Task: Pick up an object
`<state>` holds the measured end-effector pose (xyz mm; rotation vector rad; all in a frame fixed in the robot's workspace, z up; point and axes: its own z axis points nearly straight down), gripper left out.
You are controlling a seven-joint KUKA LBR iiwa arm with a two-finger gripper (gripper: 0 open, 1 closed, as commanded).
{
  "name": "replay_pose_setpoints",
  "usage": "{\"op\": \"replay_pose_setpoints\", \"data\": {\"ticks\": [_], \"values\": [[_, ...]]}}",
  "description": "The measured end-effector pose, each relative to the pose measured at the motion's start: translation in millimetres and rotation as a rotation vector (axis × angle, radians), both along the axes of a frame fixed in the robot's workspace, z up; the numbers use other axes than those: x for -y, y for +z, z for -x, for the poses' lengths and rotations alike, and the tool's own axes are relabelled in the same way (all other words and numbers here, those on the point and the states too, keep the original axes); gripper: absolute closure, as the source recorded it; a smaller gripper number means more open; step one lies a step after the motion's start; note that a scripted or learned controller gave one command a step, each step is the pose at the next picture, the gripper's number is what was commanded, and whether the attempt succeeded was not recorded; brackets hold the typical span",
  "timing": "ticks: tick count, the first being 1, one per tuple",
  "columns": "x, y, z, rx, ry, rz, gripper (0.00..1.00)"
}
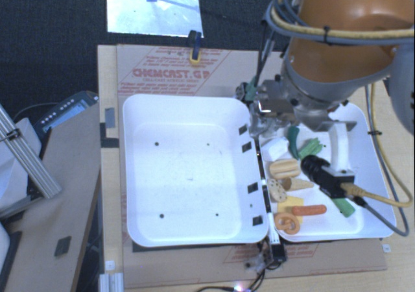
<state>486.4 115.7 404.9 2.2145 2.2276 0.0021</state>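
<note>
My gripper (268,117) hangs over the back left corner of the right bin (373,154), close to the divide between the two bins, under the big orange wrist. Just in front of it lie toy foods: a teal curved piece (294,142), a green piece (310,147), a tan bread roll (284,169), a spotted cheese wedge (279,189), an orange carrot (310,210) and an orange ring (288,222). I see nothing between the gripper and these things that it clearly holds.
The left bin (188,174) lies beside the right one, joined by black clips (253,188). A small green block (345,206) and a yellow piece (293,201) also rest in the right bin. The arm covers the right bin's back part.
</note>
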Motion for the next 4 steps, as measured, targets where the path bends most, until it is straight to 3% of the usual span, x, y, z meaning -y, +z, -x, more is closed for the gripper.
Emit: {"op": "replay_pose_setpoints", "data": {"ticks": [1, 2, 3, 4], "values": [[-77.0, 45.5, -0.1, 0.005, 0.005, -0.004, 1.0], [-99.3, -17.3, 0.4, -0.005, 0.001, 0.002, 1.0], [-119.8, 52.9, -0.5, 0.006, 0.001, -0.004, 1.0], [-114.0, -1.3, -9.5, -0.004, -0.006, 0.002, 1.0]]}}
